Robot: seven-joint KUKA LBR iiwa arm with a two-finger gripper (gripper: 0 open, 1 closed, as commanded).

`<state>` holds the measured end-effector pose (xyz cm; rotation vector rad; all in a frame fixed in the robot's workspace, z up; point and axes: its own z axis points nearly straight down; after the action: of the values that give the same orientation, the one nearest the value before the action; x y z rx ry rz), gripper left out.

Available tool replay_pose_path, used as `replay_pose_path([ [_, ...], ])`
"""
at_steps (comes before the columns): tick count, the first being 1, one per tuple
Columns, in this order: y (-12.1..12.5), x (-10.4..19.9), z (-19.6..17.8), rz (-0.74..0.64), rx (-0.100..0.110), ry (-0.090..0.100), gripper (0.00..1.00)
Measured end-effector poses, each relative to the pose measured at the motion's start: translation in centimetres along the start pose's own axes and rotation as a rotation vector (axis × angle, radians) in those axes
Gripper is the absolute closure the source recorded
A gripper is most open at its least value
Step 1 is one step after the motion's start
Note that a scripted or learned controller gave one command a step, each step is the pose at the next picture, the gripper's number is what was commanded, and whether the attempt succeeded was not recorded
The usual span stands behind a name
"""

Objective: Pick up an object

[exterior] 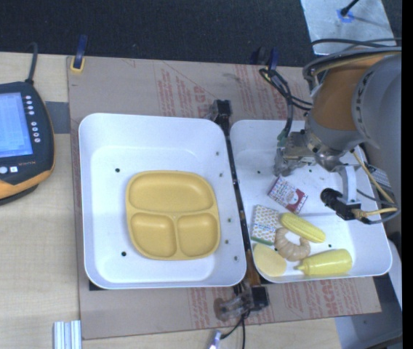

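We are hovering our gripper (291,160) over the right bin (254,140); the red-and-white packet (287,193) is lying just nearer, untouched; finger state we cannot tell.

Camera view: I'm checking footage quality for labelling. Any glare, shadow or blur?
Camera view: even light, soft overall; the left bin is bright near its left wall; the arm shades the right bin around the end effector; the small packets' print is unreadable.

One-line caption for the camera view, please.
Grey KUKA arm's gripper hovers over right white bin above small food items; yellow divided plastic tray in left bin.
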<state>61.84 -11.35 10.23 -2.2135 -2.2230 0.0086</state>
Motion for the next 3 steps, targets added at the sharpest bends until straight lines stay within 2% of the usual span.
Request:
replay_pose_path([
  [1, 0.0, 0.0, 0.0, 0.0, 0.0, 0.0, 0.0],
  [2, -0.6, -2.6, 1.0, 0.003, -0.003, 0.001, 0.0],
  [3, -6.5, -3.2, 1.1, -0.001, -0.002, 0.0, 0.0],
])
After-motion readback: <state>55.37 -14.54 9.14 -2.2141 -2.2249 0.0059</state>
